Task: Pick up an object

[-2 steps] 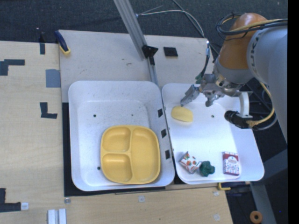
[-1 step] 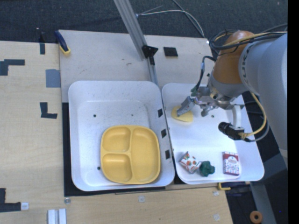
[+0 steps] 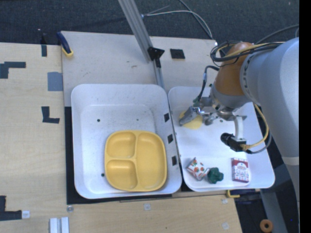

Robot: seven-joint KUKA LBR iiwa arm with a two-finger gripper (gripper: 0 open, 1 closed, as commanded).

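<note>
In the right bin [image 3: 221, 152] a small yellow object [image 3: 194, 124] lies near the upper left corner. My gripper [image 3: 197, 116] hangs right over it, touching or almost touching its top. The gripper's metal parts cover the upper part of the yellow object. At the front of the same bin lie a red-and-white packet [image 3: 196, 169], a dark green lump [image 3: 215, 175] and a small red box [image 3: 240, 171]. The grey arm with its orange band [image 3: 232, 79] reaches in from the right.
The left bin [image 3: 87, 130] holds a yellow divided plate [image 3: 135, 160] at its front right. A slanted metal pole [image 3: 138, 25] rises behind the bins. Black cables loop around the wrist and along the right bin's right side.
</note>
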